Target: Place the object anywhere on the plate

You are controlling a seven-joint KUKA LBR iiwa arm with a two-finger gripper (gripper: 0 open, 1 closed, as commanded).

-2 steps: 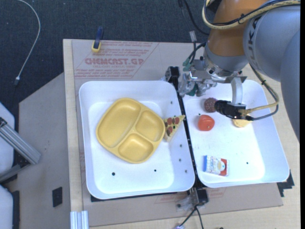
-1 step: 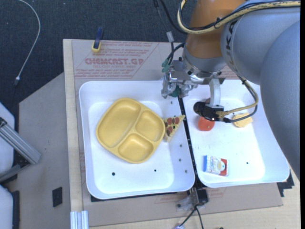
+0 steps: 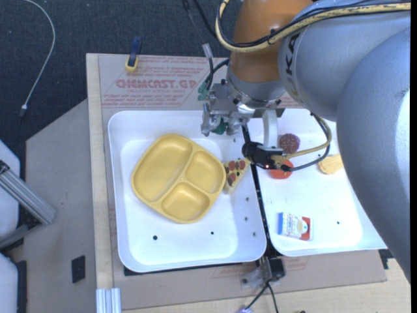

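nearest, a small blue and white packet (image 3: 295, 225) lies in the right bin (image 3: 345, 237). farther in, the yellow plate (image 3: 177, 177) sits in the left bin (image 3: 176, 250), and a pizza slice toy (image 3: 234, 173) lies touching its right rim, likely the object to place. the gripper (image 3: 212, 126) hangs beyond, by the far wall; how wide it stands i cannot tell. come down squarely over the slice, grip across its narrow width, lift clear of the rim, then release over a compartment.
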